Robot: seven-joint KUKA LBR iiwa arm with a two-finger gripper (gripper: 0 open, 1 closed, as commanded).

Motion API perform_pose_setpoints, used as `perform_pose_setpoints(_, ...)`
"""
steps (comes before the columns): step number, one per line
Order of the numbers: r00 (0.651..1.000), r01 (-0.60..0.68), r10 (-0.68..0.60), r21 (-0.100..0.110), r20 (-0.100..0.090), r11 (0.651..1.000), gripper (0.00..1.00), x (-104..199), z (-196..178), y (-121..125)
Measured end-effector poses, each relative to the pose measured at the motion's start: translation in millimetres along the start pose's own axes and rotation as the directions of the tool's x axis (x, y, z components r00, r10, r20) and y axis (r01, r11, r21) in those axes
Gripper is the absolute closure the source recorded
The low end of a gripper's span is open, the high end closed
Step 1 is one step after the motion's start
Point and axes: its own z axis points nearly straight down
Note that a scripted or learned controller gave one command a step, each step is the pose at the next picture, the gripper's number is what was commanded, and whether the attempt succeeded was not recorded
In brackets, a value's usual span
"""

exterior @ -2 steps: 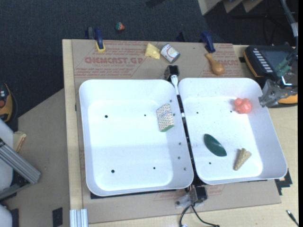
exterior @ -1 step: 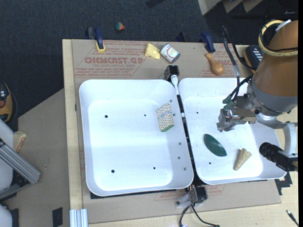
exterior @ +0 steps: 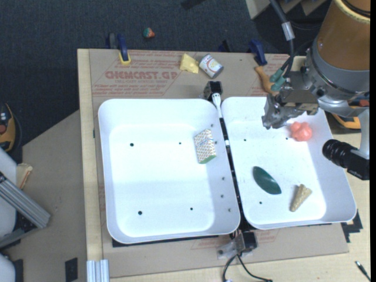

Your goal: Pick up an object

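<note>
Gripper (exterior: 274, 122) over right bin (exterior: 335, 213) holding pink, green, tan objects

One fixed view. You look down from above the surface (exterior: 147, 75) at a slant, from its near edge toward the far edge. Both bins sit in frame whole: left bin (exterior: 117, 175), right bin (exterior: 335, 210). Mid distance; dark floor shows beyond and to the left. The arm (exterior: 346, 34) enters from your right, cropped at the top corner.
</note>
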Motion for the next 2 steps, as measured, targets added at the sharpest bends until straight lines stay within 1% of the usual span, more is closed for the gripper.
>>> perform_pose_setpoints(1,1.0,-0.017,0.017,0.028,0.005,0.999,1.0,-61.3,120.9,-5.2)
perform_pose_setpoints(2,1.0,-0.003,0.003,-0.004,0.0,1.0,1.0,-7.2,-29.8,0.6)
